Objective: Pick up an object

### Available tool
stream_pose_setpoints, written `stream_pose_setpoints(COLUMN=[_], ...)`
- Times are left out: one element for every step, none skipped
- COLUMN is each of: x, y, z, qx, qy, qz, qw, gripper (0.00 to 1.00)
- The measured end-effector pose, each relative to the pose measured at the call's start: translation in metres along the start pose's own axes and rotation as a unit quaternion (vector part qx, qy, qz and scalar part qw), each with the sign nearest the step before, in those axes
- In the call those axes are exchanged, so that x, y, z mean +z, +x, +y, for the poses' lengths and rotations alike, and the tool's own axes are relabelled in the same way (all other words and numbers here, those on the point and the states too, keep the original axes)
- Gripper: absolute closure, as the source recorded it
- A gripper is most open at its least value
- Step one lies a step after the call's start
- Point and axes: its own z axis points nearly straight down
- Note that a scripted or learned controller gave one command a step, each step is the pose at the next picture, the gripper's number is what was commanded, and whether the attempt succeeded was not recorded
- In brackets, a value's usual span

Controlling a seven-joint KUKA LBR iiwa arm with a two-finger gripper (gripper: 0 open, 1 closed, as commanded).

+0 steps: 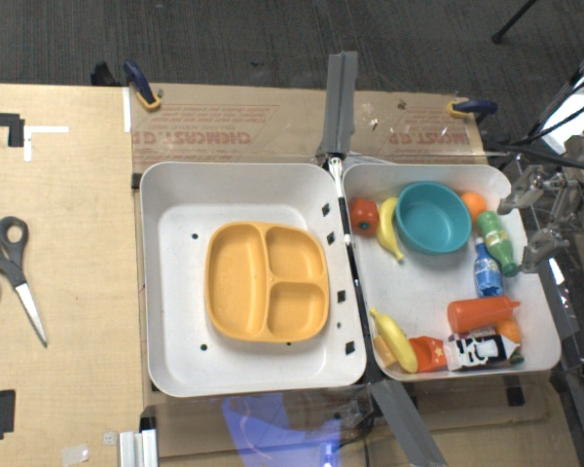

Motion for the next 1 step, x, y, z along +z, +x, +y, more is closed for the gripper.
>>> stream_pose_setpoints(x=[0.1062], y=[-0.0820], z=[-0.0311], qx=[0.014], qy=[0.000], qz=[-0.001], qw=[0.9999], gripper=[0.00])
